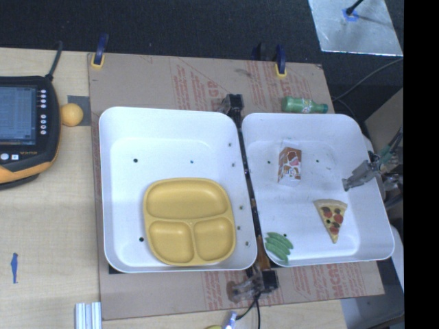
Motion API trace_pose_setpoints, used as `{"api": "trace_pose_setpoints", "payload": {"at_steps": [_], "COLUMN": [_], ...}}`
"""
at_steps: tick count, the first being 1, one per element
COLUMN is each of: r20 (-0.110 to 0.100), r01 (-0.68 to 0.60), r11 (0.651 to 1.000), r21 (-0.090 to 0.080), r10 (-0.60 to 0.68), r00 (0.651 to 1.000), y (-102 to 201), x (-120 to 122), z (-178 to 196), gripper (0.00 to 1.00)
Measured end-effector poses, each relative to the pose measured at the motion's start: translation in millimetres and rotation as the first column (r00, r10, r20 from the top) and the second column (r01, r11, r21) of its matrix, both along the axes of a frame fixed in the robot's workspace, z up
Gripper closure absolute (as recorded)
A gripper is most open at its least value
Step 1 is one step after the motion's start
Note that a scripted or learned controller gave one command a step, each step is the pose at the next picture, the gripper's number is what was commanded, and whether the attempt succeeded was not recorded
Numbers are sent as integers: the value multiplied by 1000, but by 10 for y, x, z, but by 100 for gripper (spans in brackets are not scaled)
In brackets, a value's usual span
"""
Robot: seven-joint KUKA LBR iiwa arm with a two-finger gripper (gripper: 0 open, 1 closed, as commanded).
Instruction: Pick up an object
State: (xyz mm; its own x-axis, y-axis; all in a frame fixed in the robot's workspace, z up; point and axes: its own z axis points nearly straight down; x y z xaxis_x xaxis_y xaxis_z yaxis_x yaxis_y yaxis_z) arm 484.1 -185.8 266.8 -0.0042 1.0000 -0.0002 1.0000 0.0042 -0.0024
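Observation:
The right white bin (357, 252) holds three toys. A small red-and-white carton (290, 164) lies near its middle, a pizza slice (332, 218) sits toward the front right, and a green pea pod (278, 245) rests at the front left corner. My gripper (359, 177) pokes in over the bin's right rim, low and pointing left. It is to the right of the carton and just above and right of the pizza slice, touching neither. Most of the arm is cut off at the right edge of the view.
The left white bin (116, 149) holds a yellow divided plate (188, 219). A green bottle (304, 105) lies on the cardboard behind the right bin. A teach pendant (24, 129) and an orange ball (71, 114) sit at the far left of the bench.

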Motion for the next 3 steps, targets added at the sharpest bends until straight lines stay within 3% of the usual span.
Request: {"api": "trace_pose_setpoints", "payload": {"at_steps": [1, 2, 3], "r20": [-4, 2, 5], "r01": [-1, -2, -1], "r11": [1000, 1000, 1000], "r21": [1, -2, 1], "r10": [1, 2, 1], "r00": [1000, 1000, 1000], "y": [24, 349, -69], "x": [-92, 30, 631], "z": [-1462, -1738, -1731], "gripper": [0, 0, 0]}}
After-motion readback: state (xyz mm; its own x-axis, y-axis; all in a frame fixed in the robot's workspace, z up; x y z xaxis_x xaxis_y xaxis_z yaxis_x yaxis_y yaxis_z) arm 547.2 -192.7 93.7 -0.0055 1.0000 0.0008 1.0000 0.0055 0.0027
